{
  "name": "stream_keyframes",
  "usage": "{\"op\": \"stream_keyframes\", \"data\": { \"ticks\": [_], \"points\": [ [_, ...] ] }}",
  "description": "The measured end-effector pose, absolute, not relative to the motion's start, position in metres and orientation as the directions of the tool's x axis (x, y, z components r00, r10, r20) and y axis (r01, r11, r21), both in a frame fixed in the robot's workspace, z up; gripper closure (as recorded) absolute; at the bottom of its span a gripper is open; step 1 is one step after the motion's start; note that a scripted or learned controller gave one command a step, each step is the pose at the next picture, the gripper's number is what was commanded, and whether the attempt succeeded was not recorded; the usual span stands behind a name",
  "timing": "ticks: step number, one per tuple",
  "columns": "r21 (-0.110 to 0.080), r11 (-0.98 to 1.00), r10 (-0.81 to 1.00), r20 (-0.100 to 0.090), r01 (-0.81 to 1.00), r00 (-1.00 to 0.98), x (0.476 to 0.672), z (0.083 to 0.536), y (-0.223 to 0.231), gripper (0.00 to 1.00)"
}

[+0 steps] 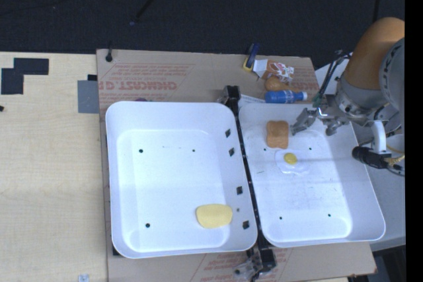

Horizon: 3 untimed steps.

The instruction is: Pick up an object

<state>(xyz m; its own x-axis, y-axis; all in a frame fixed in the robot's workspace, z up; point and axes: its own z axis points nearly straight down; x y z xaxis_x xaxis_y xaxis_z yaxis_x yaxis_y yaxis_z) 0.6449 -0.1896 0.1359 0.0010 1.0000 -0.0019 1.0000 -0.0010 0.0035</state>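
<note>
Left of centre sits the left bin [132, 142], with a pale yellow flat object [213, 215] lying near its lower right corner. The right bin [344, 221] touches it along the middle. In its upper part lies a tan sponge-like block [277, 134], and just below and right of it a small yellow piece [290, 158] on a clear wrapper. Beyond the bins' upper edge lie a blue bottle [285, 96] and a snack packet [280, 70]. At the right, the gripper [319, 122] hangs over the right bin's upper edge, fingers spread apart and holding nothing, just right of the block
</note>
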Motion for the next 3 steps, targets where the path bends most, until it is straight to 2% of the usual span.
{"op": "stream_keyframes", "data": {
  "ticks": [1, 2, 3],
  "points": [
    [-0.008, -0.003, 1.000, 0.003, 1.000, 0.004, 0.566, 0.085, -0.154, 0.00],
    [0.001, 0.002, 1.000, 0.000, 1.000, -0.002, 0.603, 0.088, -0.166, 0.00],
    [0.002, 0.002, 1.000, 0.001, 1.000, -0.002, 0.646, 0.088, -0.153, 0.00]
  ]
}}
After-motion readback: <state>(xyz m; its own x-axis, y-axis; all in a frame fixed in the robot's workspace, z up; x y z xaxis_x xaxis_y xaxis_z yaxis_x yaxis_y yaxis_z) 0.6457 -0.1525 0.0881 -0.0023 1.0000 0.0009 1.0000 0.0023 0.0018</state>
